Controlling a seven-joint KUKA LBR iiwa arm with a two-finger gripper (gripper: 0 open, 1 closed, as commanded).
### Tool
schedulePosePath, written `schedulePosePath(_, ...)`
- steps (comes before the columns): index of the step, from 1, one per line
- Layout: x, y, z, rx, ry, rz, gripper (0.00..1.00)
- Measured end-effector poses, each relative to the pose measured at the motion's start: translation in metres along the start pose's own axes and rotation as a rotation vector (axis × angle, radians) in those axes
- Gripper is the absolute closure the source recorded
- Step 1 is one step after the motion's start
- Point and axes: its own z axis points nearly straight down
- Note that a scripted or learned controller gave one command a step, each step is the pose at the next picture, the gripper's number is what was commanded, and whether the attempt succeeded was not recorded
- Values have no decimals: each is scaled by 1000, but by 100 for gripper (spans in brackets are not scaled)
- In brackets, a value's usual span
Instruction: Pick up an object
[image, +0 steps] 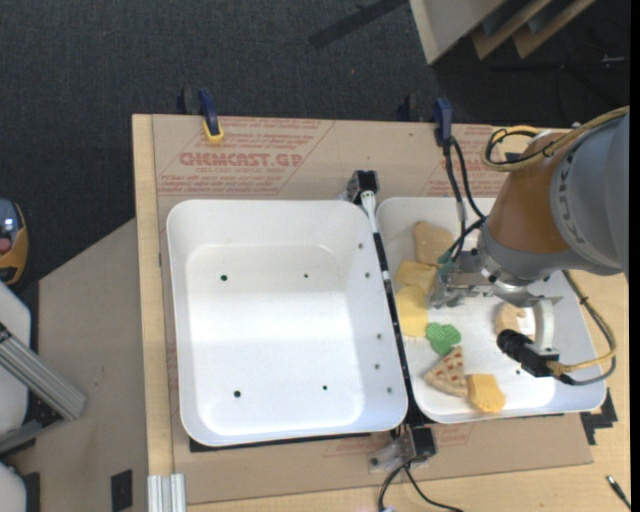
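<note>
The arm (560, 200) comes in from the right, and its gripper (452, 285) hangs low over the right bin (575, 400), near that bin's left wall. You cannot tell how the gripper is set, because the grey wrist and the cables hide it.

All the toy food lies in the right bin. A pale, rounded, bread-like piece (432, 240) sits near the bin's far left corner. Two flat, pale yellow pieces (412, 295), like cheese slices, lie along the left wall, one past the other, so their line runs from the far edge to the near edge. A small, bumpy green piece (442, 336) lies just nearer than them. Next to it is a pizza slice (448, 372), a flat triangle with red dots; its tip points to the far edge. A yellow-orange chunk (486, 392) touches it by the near edge.

The left bin (270, 310) is smooth white plastic with rounded corners. Both bins rest on a brown board (300, 150).
</note>
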Motion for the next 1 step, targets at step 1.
schedulePosePath(1, 0, 0, 1, 1, 0, 0, 0)
